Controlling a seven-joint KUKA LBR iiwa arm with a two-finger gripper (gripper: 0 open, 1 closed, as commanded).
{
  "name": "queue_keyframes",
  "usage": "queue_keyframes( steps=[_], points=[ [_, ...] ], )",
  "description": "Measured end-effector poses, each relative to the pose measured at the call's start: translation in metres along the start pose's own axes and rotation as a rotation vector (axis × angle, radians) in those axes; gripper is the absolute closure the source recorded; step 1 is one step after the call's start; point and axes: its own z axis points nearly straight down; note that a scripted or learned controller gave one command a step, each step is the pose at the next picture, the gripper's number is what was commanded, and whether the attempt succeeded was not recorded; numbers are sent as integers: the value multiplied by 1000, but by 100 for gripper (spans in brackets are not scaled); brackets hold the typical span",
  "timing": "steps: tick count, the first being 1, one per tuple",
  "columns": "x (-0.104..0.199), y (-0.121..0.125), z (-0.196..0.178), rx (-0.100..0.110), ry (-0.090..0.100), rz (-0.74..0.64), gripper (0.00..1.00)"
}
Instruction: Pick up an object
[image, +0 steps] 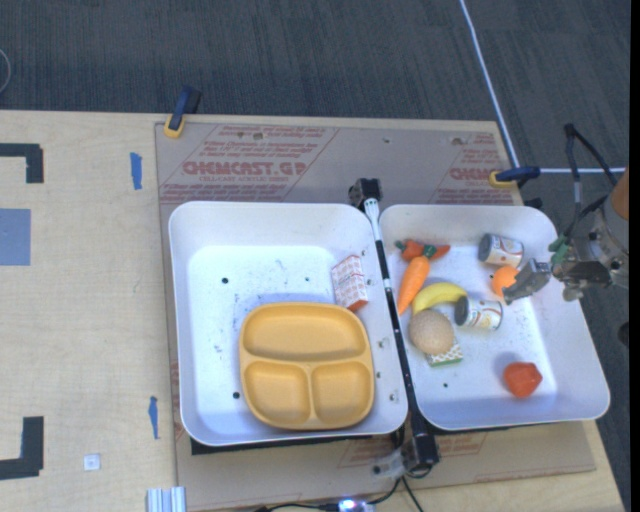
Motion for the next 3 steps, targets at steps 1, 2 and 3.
queue_keyframes(
  steps=[1,2,3],
  points=[
    [9,70,118,-24,-12,1,0],
    [21,71,131,-3,-2,1,0],
    [65,82,141,-3,-2,0,0]
  ],
)
